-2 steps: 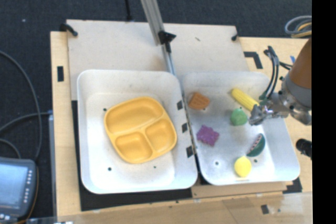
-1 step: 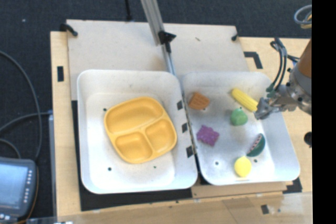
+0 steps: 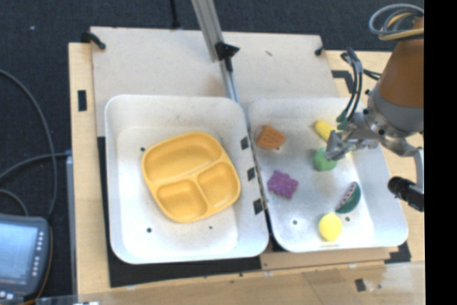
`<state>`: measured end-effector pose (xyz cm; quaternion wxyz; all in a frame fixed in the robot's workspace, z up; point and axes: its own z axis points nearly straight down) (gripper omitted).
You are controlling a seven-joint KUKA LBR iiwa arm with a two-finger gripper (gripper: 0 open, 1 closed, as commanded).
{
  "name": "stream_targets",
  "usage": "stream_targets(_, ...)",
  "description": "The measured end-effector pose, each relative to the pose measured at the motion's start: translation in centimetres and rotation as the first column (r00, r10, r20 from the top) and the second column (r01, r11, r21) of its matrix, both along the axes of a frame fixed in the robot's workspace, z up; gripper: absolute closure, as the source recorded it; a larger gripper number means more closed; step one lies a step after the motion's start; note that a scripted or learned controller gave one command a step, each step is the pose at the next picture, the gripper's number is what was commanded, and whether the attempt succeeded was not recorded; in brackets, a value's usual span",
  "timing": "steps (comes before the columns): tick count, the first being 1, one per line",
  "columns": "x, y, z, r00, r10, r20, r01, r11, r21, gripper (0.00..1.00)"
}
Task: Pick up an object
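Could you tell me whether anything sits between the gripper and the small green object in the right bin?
Nothing visible does. The gripper hangs directly over the small round green object, partly covering it. The nearest neighbour, a small yellow piece, lies just beyond it towards the right white bin's far edge, off the gripper's line.

Grey arm (image 3: 391, 118), orange band above wrist, looped cables, metallic hand (image 3: 337, 148)

Claw (image 3: 335, 148) down in right bin (image 3: 378, 225), touching green object (image 3: 325, 161); yellow tray (image 3: 190, 176) in left bin (image 3: 128, 225).
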<state>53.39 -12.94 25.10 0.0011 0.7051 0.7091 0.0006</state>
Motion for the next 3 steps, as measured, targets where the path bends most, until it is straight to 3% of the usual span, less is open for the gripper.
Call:
stream_targets(1,2.3,5.2,0.2,1.0,0.002,0.0,-0.002,1.0,0.001,1.0)
stream_targets(3,3.8,15.5,-1.7,1.0,0.001,-0.002,-0.001,1.0,0.001,1.0)
